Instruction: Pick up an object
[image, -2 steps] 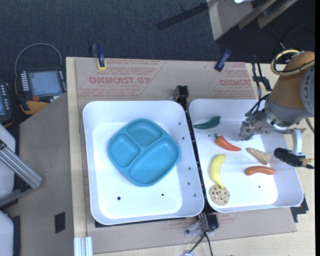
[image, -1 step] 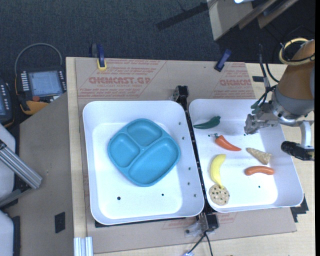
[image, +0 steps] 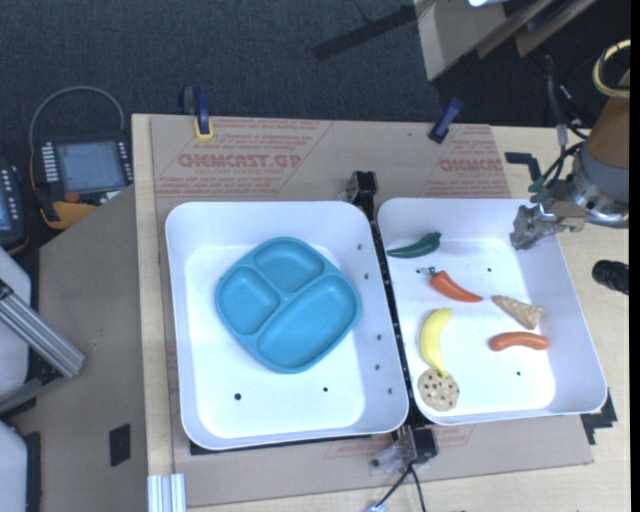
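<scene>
From the overhead camera view, the right bin (image: 575, 300) serves as the landmark: inside it lie a green pepper (image: 415, 245) at its far left corner, an orange-red chili (image: 455, 288) just nearer than that, a yellow banana (image: 434, 338) at its left side with a cookie (image: 438, 389) just nearer the camera, a wedge of bread (image: 518, 311) toward its right, and a sausage (image: 518, 342) just below the wedge. The gripper (image: 527, 232) hangs over the bin's far right corner, well apart from every item; whether it is open or closed cannot be told (it is small and blurred here), and nothing is seen in it. The left bin (image: 190, 300) beside holds a blue divided plate (image: 288, 303). The likely risk: descending so near the bin wall, it could strike the rim or close on nothing, since the nearest candidates, the wedge and chili, lie off to one side.
</scene>
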